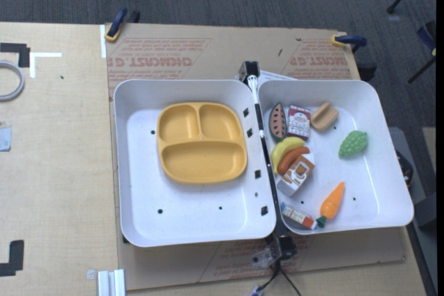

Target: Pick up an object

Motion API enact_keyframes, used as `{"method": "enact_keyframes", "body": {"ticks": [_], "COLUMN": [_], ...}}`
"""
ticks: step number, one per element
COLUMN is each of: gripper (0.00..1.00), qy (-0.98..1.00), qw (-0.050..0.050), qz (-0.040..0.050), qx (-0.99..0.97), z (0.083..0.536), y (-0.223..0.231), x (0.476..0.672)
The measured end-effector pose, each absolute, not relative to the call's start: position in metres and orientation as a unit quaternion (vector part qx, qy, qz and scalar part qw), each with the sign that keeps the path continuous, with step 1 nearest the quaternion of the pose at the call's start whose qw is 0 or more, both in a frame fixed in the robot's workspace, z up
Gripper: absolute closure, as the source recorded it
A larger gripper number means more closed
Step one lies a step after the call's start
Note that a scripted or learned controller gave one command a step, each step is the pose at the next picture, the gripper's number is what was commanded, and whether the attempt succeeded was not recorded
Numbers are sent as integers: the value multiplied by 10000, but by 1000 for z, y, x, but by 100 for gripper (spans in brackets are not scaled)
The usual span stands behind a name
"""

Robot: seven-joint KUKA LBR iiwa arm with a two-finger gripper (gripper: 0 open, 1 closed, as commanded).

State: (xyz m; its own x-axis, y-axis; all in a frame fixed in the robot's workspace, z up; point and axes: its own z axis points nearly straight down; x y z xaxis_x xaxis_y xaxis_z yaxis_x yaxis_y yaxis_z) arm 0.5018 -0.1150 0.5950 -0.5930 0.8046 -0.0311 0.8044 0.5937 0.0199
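The right bin (pixel 378 114) holds toy food. A watermelon slice (pixel 277 121) lies by the divider, with a small red and white box (pixel 299 123) and a tan bread roll (pixel 324 117) to its right. A green bumpy fruit (pixel 353 144) sits further right. A yellow banana (pixel 286 150) lies above a small carton with a red picture (pixel 296 172). An orange carrot (pixel 332 200) points toward the front, and a flat tin with a marker-like piece (pixel 300 217) rests at the bin's front edge.
The left bin (pixel 139 211) carries a yellow divided plate (pixel 202 143). Both bins rest on a cardboard sheet (pixel 173 59) clamped at its back corners by a blue clamp (pixel 116 23) and another clamp (pixel 349 41). A wooden bench top (pixel 48 170) stretches left.
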Motion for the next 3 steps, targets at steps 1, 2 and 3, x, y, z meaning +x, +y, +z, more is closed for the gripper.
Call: {"method": "enact_keyframes", "body": {"ticks": [1, 2, 3], "gripper": [100, 100, 100], "qy": [8929, 8933, 8937], "qw": [208, 231, 253], "qz": [20, 21, 23], "qx": [4498, 4488, 4479], "z": [604, 613, 623], "y": [-115, -115, -115], "x": [503, 505, 507]}}
